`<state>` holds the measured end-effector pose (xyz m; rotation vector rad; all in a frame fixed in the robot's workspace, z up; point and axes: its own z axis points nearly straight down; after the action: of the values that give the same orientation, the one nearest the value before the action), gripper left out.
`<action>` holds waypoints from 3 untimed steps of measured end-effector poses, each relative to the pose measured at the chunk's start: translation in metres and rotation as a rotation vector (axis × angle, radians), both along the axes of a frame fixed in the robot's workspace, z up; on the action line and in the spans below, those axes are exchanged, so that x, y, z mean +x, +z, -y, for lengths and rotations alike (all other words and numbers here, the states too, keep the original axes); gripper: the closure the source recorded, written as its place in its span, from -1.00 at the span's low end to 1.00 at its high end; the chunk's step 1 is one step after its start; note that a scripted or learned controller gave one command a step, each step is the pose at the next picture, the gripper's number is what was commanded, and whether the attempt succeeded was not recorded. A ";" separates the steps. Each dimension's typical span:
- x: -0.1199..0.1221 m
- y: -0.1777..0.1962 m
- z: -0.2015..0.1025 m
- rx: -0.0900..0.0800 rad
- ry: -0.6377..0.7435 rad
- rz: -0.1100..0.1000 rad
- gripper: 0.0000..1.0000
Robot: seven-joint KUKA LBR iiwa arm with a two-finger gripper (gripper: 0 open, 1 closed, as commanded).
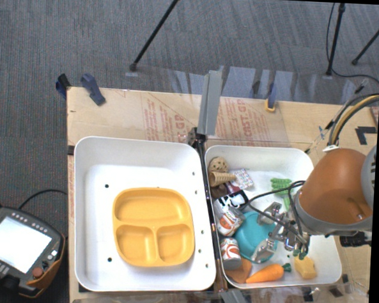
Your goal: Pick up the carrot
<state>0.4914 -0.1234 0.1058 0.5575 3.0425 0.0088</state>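
Carrot (266,273) is orange, tapered, lying on its side along the near wall of the right bin (274,153), thick end pointing right toward a yellow block (306,268). Arm reaches in from the right, orange band over the bin's right side, gripper (275,239) angled down-left above a teal object (253,233). Jaw state: cannot tell, too cluttered with cables and metal parts. Carrot sits just below the gripper, apart from it, not held. Yellow divided tray (153,227) sits in the left bin (92,167).
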 end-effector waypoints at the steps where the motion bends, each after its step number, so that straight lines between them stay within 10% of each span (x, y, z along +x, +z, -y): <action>1: -0.001 0.000 -0.029 -0.022 0.196 0.003 -1.00; 2: 0.002 0.000 0.026 0.003 -0.149 0.002 -1.00; 3: -0.001 0.000 0.008 -0.003 -0.252 0.008 -1.00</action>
<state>0.4905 -0.1311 0.1061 0.9324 2.9402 -0.0038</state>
